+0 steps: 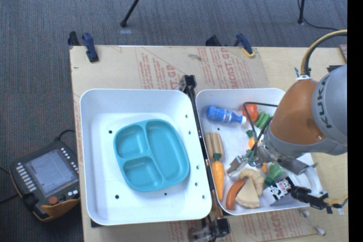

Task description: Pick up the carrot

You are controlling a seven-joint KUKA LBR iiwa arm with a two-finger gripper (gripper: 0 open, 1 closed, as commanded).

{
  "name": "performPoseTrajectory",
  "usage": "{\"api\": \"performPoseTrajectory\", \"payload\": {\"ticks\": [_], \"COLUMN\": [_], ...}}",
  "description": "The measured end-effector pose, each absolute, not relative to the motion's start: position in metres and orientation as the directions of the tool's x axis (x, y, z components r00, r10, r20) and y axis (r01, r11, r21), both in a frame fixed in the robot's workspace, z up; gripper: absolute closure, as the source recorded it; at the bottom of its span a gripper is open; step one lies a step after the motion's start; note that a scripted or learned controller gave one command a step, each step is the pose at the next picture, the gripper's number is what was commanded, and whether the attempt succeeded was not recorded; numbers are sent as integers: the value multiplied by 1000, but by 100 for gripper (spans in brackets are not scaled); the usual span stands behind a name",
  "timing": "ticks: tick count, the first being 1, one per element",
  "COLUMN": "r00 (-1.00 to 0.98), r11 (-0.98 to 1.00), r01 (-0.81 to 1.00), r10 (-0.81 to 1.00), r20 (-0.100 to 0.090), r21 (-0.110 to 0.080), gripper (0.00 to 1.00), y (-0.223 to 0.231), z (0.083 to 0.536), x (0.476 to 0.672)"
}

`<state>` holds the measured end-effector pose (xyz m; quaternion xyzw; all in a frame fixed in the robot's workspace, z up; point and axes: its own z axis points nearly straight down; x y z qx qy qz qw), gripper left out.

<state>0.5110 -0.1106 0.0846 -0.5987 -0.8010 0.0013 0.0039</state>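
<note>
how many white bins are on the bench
2. The left bin holds a blue divided plate; the right bin holds the carrot and other toy food, partly under the arm.

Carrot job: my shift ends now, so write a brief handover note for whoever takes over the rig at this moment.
Gripper: low in the right bin, just right of the carrot; open or shut cannot be told, and nothing shows between its fingers.
Carrot: lying along the right bin's left wall, green top toward the far side, below a tan grooved piece and beside a sausage.
Left bin: holds the blue tray.
Done: arm is down over the right bin.
Left: grasp the carrot and lift it.
</note>
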Motion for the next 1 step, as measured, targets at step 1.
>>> {"api": "performPoseTrajectory", "payload": {"ticks": [1], "r00": [-353], "r11": [353], "r01": [936], "r10": [936], "r20": [4], "r21": [-6], "gripper": [0], "y": [-99], "z": [85], "x": [558]}}
